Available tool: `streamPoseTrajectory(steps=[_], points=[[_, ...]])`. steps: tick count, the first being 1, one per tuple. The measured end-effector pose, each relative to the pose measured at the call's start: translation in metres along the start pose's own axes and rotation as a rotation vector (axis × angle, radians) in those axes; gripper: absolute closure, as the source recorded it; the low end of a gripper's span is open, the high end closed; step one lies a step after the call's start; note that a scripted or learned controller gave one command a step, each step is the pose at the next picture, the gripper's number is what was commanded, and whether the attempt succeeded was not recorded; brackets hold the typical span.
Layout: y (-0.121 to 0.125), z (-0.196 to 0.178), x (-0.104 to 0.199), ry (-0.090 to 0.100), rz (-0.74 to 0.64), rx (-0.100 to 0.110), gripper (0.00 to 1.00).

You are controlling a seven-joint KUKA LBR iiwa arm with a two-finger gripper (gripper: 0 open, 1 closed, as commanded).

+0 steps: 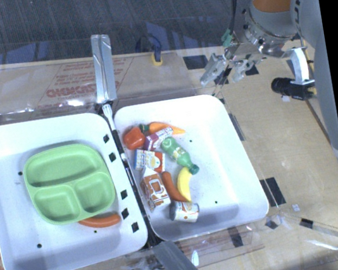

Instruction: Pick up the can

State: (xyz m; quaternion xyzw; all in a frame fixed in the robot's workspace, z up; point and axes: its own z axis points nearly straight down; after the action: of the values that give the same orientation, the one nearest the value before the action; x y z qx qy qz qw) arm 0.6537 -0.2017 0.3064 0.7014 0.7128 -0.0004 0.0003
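White bin, right (239, 151): can (184, 211) on its side, near front wall.
End effector (217, 70): beyond bin's back corner, finger state unreadable.

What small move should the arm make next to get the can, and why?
Probably carry the gripper left and toward the view's bottom, to above the can. The gripper hangs outside the right bin's far corner, while what looks like the can lies on its side near the bin's front wall, just below the banana.
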Motion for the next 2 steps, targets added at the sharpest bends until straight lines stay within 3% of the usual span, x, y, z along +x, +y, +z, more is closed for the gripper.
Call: streamPoseTrajectory(steps=[1, 2], points=[[0.004, -0.105, 0.029, 0.000, 0.253, -0.001, 0.00], [0.005, -0.136, 0.098, 0.000, 0.412, 0.000, 0.00]])
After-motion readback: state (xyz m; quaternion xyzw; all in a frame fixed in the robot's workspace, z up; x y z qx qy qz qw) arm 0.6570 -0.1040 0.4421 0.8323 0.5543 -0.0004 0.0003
